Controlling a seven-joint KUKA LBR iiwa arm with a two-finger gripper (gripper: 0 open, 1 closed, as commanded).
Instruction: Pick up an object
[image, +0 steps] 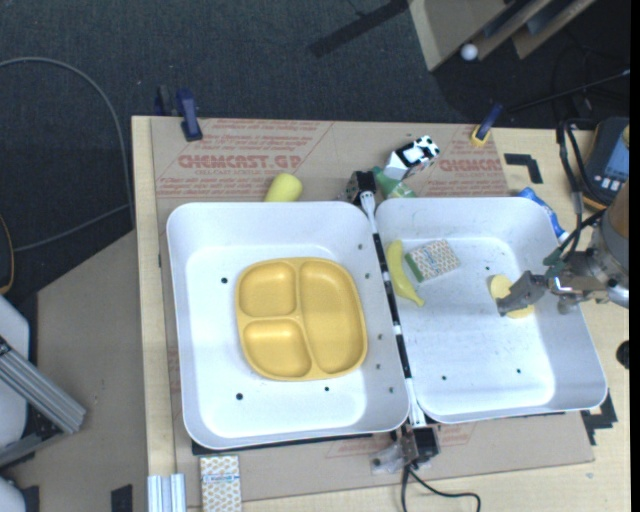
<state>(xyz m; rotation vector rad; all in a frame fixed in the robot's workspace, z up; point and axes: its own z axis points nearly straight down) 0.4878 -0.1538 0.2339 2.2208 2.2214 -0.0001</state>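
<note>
My gripper (523, 293) reaches in from the right and hovers low over the right side of the right bin (480, 385). A small yellow object (499, 287) lies directly under and beside it, partly covered by the gripper. Whether the object is gripped is hidden. A yellow banana (402, 276) lies along the bin's left wall, and a small printed packet (433, 259) sits next to it.
The left bin (200, 300) holds a yellow divided plate (300, 318). Behind the bins on the board sit a yellow lemon-like item (284, 187) and a black-and-white toy (414, 155). Blue clamps (187, 112) grip the board's back edge.
</note>
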